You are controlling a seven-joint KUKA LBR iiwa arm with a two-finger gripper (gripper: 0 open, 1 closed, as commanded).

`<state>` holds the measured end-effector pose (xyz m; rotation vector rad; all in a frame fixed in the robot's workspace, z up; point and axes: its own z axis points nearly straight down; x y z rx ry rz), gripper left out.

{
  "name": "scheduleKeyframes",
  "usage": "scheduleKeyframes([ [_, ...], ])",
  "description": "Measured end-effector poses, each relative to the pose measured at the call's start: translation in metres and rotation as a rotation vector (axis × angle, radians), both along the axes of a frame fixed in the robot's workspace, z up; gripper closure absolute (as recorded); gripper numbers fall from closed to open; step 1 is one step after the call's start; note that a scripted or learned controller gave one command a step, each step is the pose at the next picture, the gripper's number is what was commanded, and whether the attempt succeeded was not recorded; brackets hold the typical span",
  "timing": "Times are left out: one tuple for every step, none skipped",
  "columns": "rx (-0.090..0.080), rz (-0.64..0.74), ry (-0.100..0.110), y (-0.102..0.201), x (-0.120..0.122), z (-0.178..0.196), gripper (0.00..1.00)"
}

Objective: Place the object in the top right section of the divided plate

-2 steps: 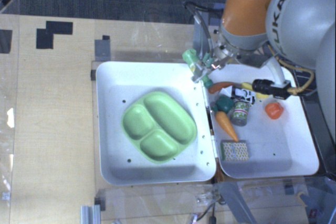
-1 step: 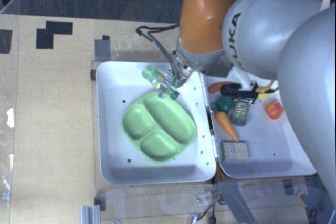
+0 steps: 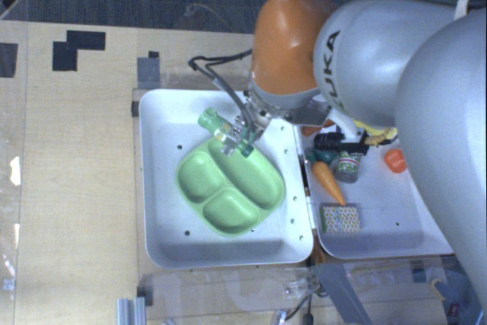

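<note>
A light green divided plate lies in the left white bin, turned at an angle, with three sections. Over its upper rim my gripper reaches down from the orange-banded wrist. A small green bottle with a pale band sits between the fingers, its cap end pointing up and left. The gripper is shut on the bottle, which hangs just above the plate's top edge and the upper right section. The fingertips themselves are partly hidden by the bottle.
In the right bin, an orange carrot, a small round tin, a patterned sponge and a red-orange piece lie. The big grey arm covers that bin's upper right.
</note>
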<state>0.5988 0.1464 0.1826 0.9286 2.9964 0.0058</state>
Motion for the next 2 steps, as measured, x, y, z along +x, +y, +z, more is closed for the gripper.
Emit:
scheduleKeyframes([
  [0.004,-0.002,-0.006,0.0,0.002,0.012,1.0],
  [0.007,-0.004,-0.013,0.0,0.004,0.024,1.0],
])
